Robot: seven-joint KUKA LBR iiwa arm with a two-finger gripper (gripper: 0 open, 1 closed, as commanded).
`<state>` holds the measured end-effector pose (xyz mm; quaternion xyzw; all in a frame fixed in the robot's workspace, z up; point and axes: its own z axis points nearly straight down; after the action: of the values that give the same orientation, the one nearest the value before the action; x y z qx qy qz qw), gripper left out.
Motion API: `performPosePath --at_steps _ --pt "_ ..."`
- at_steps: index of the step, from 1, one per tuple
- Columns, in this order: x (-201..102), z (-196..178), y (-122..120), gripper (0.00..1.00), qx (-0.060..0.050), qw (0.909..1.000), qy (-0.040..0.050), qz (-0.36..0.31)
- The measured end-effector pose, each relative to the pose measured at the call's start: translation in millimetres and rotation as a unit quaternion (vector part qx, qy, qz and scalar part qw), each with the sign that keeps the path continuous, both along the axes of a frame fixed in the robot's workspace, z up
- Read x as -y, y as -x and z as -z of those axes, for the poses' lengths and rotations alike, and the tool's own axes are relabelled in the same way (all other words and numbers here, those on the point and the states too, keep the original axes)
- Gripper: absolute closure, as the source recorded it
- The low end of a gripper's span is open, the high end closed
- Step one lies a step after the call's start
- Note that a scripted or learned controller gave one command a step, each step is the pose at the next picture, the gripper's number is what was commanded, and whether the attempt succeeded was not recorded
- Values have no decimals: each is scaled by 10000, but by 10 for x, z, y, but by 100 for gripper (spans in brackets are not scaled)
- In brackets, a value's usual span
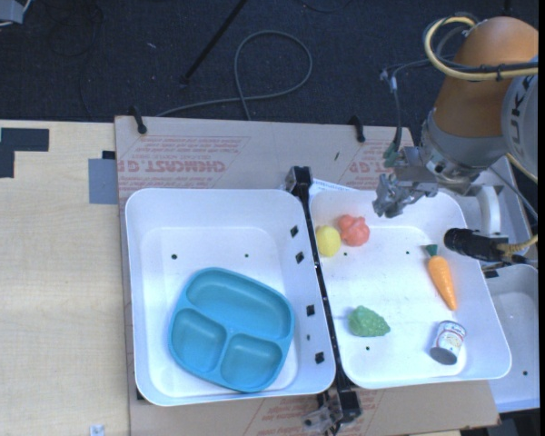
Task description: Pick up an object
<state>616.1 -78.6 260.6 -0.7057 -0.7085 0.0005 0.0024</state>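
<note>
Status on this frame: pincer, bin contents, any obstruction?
Pincer over right bin's far edge, nothing seen in it. Orange-pink piece nearest, touching yellow piece. Carrot, green piece, small can lie apart.

So in my right bin (490,352): yellow lemon (327,240) touching a pinkish fruit (353,230), orange carrot (442,282) lying lengthwise, green leafy lump (369,322), small can (448,341) tipped over

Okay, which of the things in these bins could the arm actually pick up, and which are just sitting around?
Could be picked up, all in the right bin:
yellow toy
pink toy
carrot
green leafy toy
small can
The gripper hangs above that bin's far edge.

Just sitting around:
blue divided tray in the left bin
cardboard sheet
</note>
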Motion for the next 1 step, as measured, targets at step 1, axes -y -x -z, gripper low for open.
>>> performPosePath --at_steps 1 --pt "-518 -37 -8 100 4 10000 1 -2"
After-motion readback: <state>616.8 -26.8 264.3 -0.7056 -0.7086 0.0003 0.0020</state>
